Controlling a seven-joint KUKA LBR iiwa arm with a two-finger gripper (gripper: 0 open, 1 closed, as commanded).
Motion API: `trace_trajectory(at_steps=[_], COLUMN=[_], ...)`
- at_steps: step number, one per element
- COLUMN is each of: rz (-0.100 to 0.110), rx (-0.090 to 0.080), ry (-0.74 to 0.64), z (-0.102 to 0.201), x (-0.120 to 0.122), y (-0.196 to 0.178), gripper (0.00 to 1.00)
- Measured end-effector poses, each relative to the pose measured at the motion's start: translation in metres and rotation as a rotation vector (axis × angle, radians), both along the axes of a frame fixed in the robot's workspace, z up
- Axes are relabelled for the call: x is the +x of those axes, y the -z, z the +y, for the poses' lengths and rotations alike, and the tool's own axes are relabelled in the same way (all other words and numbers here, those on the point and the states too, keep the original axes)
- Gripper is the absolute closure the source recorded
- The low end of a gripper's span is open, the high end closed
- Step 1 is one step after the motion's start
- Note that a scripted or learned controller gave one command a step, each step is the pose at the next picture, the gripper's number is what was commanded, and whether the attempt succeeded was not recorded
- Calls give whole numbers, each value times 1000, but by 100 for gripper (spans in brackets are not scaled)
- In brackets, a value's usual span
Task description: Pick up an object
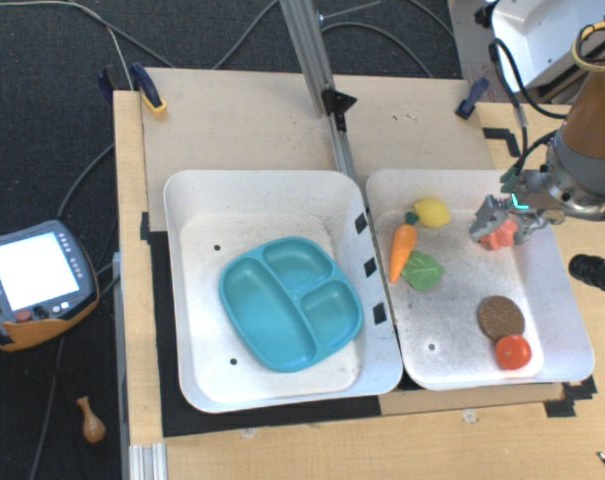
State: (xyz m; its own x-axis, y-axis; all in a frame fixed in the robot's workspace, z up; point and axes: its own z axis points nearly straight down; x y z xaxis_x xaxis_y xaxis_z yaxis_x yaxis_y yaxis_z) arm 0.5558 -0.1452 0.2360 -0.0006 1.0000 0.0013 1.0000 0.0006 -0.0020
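My gripper (504,224) hangs low over the back right part of the right bin (552,368), directly above a salmon-pink object (500,237) that peeks out beneath it. Further left in this bin are a yellow lemon (431,212), an orange carrot (402,252) and a green leafy piece (422,270). A brown round cookie (501,316) and a red tomato (513,352) lie toward the bin's front right.
The left bin (197,368) holds a blue divided plate (290,302). A metal post (317,58) slants down to the gap between the bins. A tablet pendant (32,278) lies off the bench to the left.
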Motion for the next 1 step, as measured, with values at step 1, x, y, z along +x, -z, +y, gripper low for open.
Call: trace_trajectory(at_steps=[1], rz=[-1], rx=[0], ry=[0], z=[0], x=[0], y=[0], gripper=[0])
